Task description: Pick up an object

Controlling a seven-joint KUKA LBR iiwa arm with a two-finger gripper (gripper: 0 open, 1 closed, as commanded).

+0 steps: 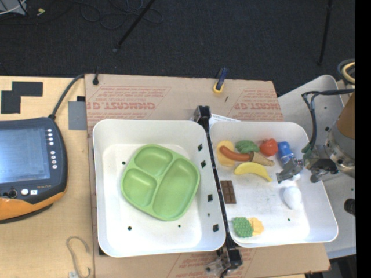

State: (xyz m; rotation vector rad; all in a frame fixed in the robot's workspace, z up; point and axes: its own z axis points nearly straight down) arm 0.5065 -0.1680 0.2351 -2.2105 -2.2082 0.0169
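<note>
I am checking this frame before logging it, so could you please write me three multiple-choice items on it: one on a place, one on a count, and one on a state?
1. Where does the green plate lie?
A. In the left bin
B. In the right bin
C. On the cardboard behind the bins

2. How many compartments does the green plate have?
A. Two
B. Three
C. Five

3. How does the banana stand to the gripper?
A. Lifted clear of the bin
B. Lying on the bin floor, apart from the gripper
C. Lying on the green plate

Answers:
1. A: the plate rests on the floor of the left bin.
2. B: ridges divide it into three sections.
3. B: the banana lies flat in the right bin, to the gripper's left in the view, below the hot dog.
</note>
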